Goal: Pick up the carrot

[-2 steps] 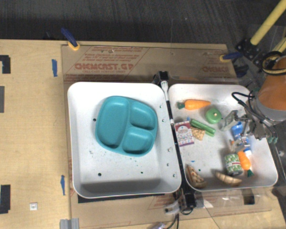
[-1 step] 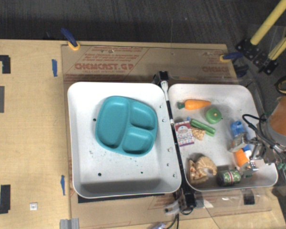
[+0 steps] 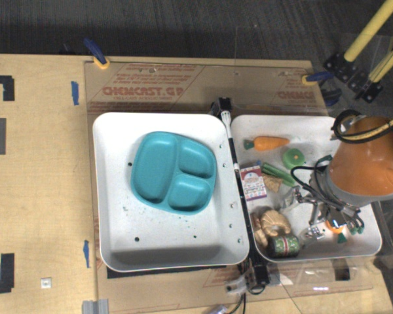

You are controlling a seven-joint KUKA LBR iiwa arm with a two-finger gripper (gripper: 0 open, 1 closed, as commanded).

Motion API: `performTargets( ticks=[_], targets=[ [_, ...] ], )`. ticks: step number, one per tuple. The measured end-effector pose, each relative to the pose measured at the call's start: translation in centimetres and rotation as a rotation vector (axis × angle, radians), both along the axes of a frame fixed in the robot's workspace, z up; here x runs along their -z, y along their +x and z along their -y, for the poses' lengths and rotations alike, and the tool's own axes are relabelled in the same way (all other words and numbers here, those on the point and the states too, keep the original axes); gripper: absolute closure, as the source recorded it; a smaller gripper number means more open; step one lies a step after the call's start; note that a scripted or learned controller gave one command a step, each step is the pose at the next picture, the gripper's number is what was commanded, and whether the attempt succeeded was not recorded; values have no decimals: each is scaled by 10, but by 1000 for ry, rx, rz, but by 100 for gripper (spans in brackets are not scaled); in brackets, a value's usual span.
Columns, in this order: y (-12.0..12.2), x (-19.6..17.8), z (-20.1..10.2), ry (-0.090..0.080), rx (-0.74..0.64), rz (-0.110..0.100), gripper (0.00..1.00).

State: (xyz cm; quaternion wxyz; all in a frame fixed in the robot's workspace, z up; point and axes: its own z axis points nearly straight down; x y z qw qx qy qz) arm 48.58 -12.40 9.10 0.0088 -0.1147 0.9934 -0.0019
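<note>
Carrot's sitting at the top of the right bin, arm's hovering low in the same bin

The carrot (image 3: 268, 143) is lying flat with its long axis running pretty much left-right, green stem end pointing left toward the bin divider and the orange body stretching right. The fingers (image 3: 327, 226) are hanging down near the bottom right corner of the right bin (image 3: 373, 244), so the carrot is well up and to the left of them, nothing touching it. Honestly can't tell if the fingers are spread or pinched, too much cable and clutter around them. Between them and the carrot there's a green round thing (image 3: 293, 156), and left of the fingers a little carton (image 3: 253, 182), a can (image 3: 283, 244) and a tan lumpy item (image 3: 272, 222). The left bin (image 3: 111, 195) is holding a teal divided plate (image 3: 173, 171).
</note>
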Motion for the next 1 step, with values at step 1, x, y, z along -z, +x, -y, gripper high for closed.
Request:
performTargets(
  ticks=[1],
  targets=[
    [98,-125,-75,1,-251,2,0]
  ],
)
